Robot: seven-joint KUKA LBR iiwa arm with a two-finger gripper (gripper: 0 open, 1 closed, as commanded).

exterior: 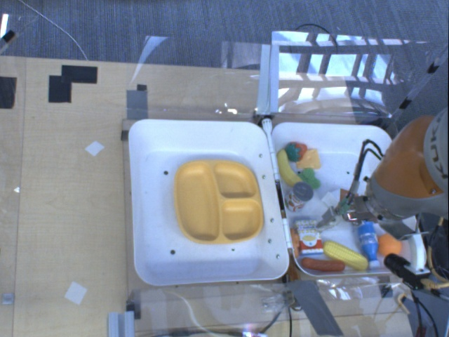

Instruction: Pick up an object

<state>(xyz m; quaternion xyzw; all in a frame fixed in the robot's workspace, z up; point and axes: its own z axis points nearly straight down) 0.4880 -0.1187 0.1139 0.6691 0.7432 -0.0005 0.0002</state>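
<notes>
Here you see the gripper (335,215) low inside the right bin (337,137), its fingers slightly parted with nothing between them. Just beside it lie a small jar (299,196) and a carton (309,239). A corn cob (345,255), a hot dog (322,265) and a blue bottle (367,239) sit near the front wall. The banana (286,167) rests by the divider. A yellow divided plate (217,201) sits in the left bin (151,209).

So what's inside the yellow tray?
The yellow tray sits in the left bin. Its three compartments show only yellow plastic, all in plain sight. The bin floor beneath it is covered.
</notes>
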